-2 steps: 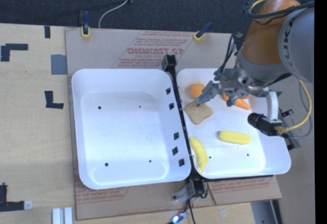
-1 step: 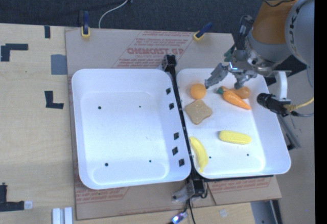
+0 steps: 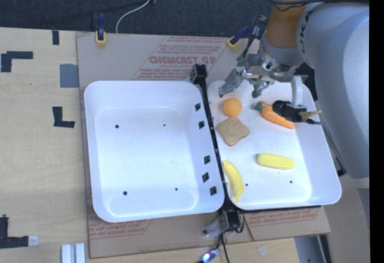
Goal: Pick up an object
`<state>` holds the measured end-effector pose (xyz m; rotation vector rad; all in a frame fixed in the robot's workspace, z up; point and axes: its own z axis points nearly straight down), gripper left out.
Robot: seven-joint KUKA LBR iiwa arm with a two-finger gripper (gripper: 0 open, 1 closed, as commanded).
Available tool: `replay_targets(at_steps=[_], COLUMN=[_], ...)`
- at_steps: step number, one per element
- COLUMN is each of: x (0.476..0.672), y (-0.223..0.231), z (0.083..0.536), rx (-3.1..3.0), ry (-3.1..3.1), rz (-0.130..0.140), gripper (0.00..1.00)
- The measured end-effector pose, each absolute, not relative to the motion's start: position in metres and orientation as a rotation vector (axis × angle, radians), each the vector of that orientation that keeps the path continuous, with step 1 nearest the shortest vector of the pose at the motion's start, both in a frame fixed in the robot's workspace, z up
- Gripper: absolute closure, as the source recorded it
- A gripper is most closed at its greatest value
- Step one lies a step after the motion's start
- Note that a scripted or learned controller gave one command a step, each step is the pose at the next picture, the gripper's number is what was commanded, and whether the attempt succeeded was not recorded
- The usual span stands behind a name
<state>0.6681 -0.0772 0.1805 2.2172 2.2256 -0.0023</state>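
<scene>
hand (image 3: 245,86) spread wide, grasping nothing, hovering over far edge of right bin (image 3: 318,193), just above orange ball (image 3: 233,107) and carrot (image 3: 277,116).

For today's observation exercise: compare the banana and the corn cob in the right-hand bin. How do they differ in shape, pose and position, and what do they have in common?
The banana is curved and tapers at its ends; the corn cob is straight and blunt. The banana runs roughly up and down the view; the corn cob lies nearly level across it. The banana sits against the bin's left wall; the corn cob lies out on the open floor. Both are yellow, lie flat in the right bin, and are apart from the gripper.
</scene>
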Motion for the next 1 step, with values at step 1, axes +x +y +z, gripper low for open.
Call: replay_targets(at_steps=[1], x=[0.6487], y=[-0.1015], z=[0.1103], rx=[2.225], ry=[2.223], rz=[-0.008], gripper=[0.0])
